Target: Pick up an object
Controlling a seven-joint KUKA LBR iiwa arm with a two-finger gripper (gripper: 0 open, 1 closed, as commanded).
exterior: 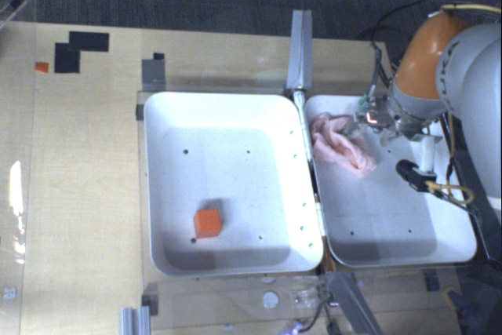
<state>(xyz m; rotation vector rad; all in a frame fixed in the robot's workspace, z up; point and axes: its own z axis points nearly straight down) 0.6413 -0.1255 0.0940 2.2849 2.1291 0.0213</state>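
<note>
A crumpled pink cloth (340,143) lies in the upper left part of the right bin (408,235), close to the divider. A small orange cube (208,223) sits in the left bin (235,125), toward its lower left. My gripper (370,120) reaches in from the right and hangs low at the cloth's upper right edge, touching or just above it. The wrist and the orange band (427,51) above it hide the gripper's tips.
A grey metal post (299,51) stands at the back between the two bins. A black connector with a yellow cable (420,176) hangs off the arm over the right bin. Black blocks (78,49) and a small orange tag (41,67) lie on the bench at the far left.
</note>
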